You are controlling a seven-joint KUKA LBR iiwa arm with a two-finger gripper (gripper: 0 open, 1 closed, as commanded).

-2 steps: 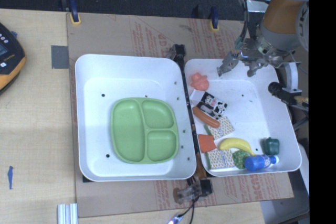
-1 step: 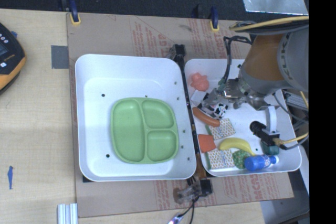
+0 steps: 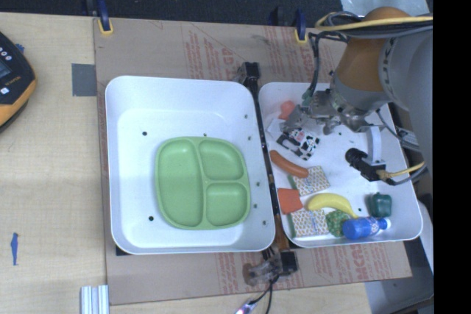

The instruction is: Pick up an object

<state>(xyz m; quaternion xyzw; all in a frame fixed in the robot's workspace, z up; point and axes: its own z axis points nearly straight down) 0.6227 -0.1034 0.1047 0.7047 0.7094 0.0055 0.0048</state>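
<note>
My gripper (image 3: 303, 134) hangs low over the far left part of the right bin (image 3: 409, 196), with the arm's orange band behind it. A small black-and-white thing (image 3: 303, 145) sits right at its tip, and I cannot tell whether it is held. A red piece (image 3: 286, 110) lies just beyond the gripper. In front of the gripper lie a brown sausage (image 3: 288, 163), a yellow banana (image 3: 329, 201), an orange block (image 3: 288, 198), a blue bottle (image 3: 364, 227) and a dark green cup (image 3: 380, 203).
The left bin (image 3: 132, 106) holds a green divided plate (image 3: 202, 182). Two patterned cards (image 3: 315, 178) (image 3: 307, 223) and a green leafy item (image 3: 335, 220) crowd the right bin's front. A yellow-and-black device (image 3: 11, 81) rests on the bench at far left.
</note>
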